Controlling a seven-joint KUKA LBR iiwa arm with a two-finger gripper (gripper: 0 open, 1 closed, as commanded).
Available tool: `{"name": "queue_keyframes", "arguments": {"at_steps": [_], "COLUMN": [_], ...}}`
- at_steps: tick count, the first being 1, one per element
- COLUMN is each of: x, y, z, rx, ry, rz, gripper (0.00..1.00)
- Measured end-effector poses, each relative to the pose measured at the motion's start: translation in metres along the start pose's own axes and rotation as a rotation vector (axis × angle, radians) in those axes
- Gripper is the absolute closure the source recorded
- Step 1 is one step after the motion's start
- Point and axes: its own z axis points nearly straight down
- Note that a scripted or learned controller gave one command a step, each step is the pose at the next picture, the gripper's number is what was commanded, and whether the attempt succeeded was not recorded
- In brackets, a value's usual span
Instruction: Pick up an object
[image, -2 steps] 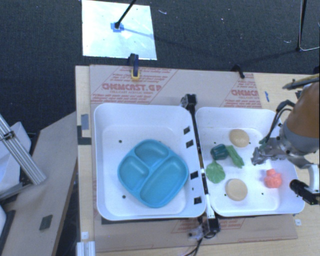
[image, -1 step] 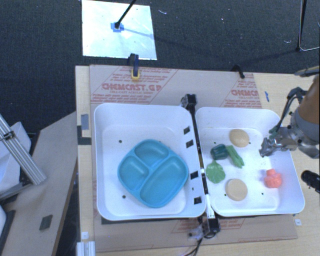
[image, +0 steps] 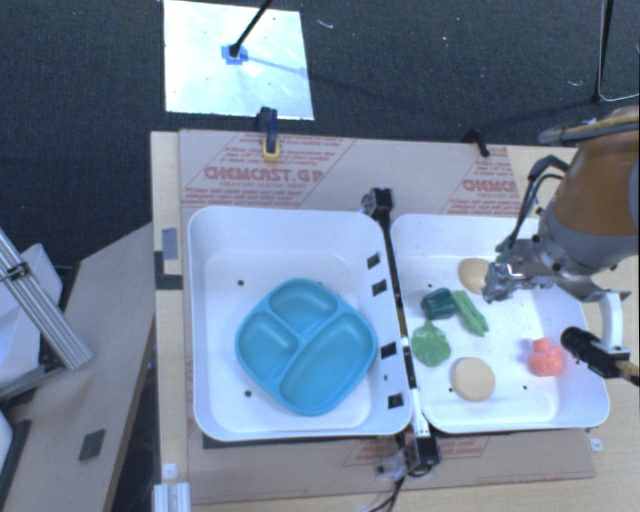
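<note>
Over the right bin (image: 580, 410), at about three o'clock on the table (image: 170, 330), the claw (image: 497, 285) hangs beside a tan piece (image: 472, 271); its grip cannot be told. Green stick (image: 469, 311) lies just at its seven o'clock.

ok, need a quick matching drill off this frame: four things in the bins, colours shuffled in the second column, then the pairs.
Things:
1. divided plate
2. small lumpy toy
3. round flat piece
4. long stick-shaped piece

Colours:
A. tan
B. bright green
C. light blue
D. salmon pink

Pairs: 1-C, 2-D, 3-A, 4-B.

The plate lies in the left bin; the other three lie in the right bin, near the gripper.
</note>
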Motion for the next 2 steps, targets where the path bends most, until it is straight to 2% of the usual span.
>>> {"name": "queue_keyframes", "arguments": {"at_steps": [2], "x": [0.106], "y": [0.023], "z": [0.017], "rx": [0.002], "ry": [0.001], "rz": [0.001], "gripper": [1.00]}}
